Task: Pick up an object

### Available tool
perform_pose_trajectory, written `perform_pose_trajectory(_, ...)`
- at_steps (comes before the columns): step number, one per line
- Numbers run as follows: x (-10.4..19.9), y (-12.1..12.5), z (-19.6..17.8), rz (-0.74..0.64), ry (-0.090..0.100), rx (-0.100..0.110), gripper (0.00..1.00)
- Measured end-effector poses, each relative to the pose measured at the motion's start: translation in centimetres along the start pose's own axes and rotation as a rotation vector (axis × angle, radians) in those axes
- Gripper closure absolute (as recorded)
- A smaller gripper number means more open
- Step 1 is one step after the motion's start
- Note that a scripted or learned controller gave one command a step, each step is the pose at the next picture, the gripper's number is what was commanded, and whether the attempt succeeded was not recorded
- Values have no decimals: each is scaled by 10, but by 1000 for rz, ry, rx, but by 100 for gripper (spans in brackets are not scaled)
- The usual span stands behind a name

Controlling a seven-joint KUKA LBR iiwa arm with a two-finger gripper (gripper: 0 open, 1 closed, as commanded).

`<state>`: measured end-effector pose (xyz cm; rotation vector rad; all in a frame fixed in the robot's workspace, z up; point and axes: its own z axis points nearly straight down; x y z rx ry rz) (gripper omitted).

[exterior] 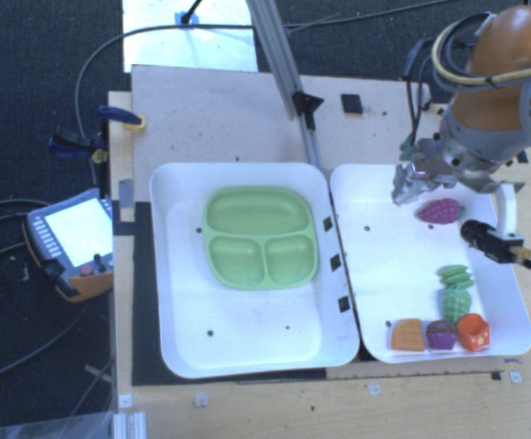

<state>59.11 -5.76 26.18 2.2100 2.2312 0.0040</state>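
A: Where's the metal two-finger gripper [409, 186]?

B: Over the right shallow white bin [375, 273], just beside the purple grape-cluster toy [440, 211] (nearest target, I judge). Nothing between the fingers; apart or together, I cannot tell.

A: Progress?

B: Nothing lifted yet. Grasp and lift remain. The green divided plate [261, 237] sits in the left white bin [178, 273].

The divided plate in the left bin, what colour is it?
Light green, clearest in the camera view.
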Motion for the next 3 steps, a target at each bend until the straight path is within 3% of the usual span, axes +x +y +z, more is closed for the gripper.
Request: perform_pose_trajectory(3,162,37,36,1,0,0,100)
